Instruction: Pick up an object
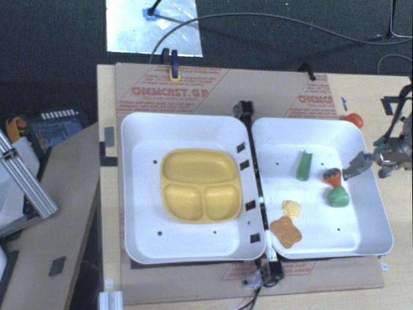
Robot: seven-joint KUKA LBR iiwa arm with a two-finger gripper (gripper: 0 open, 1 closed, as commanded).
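Red-green toy (335,187) beside tool (357,166), green block (303,165) near

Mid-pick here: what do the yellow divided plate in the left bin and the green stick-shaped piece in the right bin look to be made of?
The yellow three-compartment plate looks like moulded plastic: one even colour, rounded dividers, a soft sheen. The green stick-shaped piece seems to be matte plastic or rubber toy food, uniformly coloured with no glare; the picture is too coarse to tell which.

Robotics lab: protective board (219,89), cables (284,24), aluminium framing (26,179).
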